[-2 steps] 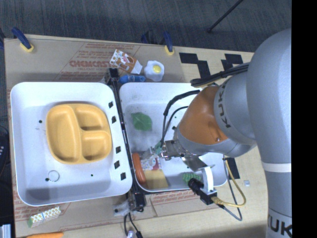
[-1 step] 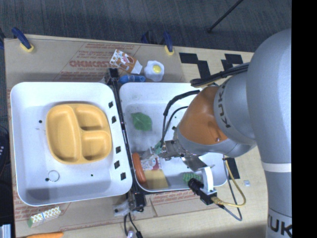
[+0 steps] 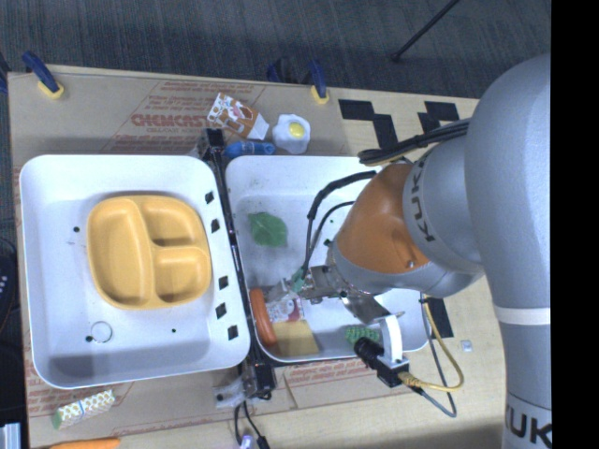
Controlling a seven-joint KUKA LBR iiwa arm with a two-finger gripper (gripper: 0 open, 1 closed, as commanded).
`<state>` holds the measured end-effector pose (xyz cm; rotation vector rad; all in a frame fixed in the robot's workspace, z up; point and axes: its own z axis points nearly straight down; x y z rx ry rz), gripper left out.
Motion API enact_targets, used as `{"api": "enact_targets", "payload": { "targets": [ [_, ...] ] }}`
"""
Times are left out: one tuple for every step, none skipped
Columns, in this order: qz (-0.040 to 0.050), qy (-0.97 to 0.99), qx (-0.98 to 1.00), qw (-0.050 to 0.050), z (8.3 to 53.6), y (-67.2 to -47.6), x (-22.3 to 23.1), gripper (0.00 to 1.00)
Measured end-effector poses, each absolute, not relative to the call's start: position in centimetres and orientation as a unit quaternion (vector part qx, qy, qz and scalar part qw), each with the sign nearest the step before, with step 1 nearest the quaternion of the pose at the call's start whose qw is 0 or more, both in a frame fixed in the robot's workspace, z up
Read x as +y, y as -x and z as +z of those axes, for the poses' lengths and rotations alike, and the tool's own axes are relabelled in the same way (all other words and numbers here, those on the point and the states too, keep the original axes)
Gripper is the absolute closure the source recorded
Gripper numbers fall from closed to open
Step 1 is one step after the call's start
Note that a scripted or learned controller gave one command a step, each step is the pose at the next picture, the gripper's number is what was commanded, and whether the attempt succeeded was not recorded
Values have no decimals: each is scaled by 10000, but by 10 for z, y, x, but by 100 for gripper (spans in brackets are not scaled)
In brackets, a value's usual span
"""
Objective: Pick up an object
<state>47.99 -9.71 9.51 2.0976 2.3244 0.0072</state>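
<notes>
Two white bins are set side by side on a bench; a yellow tray [image 3: 150,248] with three hollows is laid in the left bin [image 3: 51,279]; the grey arm [image 3: 487,204] with its orange band is stretched over the right bin [image 3: 245,181]; the gripper [image 3: 298,293] is lowered near the bottom of that bin, just above a crinkly clear wrapper [image 3: 284,305]; a green leaf [image 3: 268,228] is seen higher up in the same bin; an orange stick [image 3: 262,314] and a tan block [image 3: 294,338] are laid beside the wrapper; a small yellow and white thing [image 3: 292,133] is placed outside the bins, at the top.
</notes>
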Motion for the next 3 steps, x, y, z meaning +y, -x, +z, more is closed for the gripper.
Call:
{"api": "enact_targets", "payload": {
  "targets": [
    [23, -6698, 7426, 49, 95, -480, -97, 0],
    [23, -6697, 7426, 48, 95, -480, -97, 0],
    [23, -6697, 7426, 47, 95, -480, -97, 0]
  ]
}}
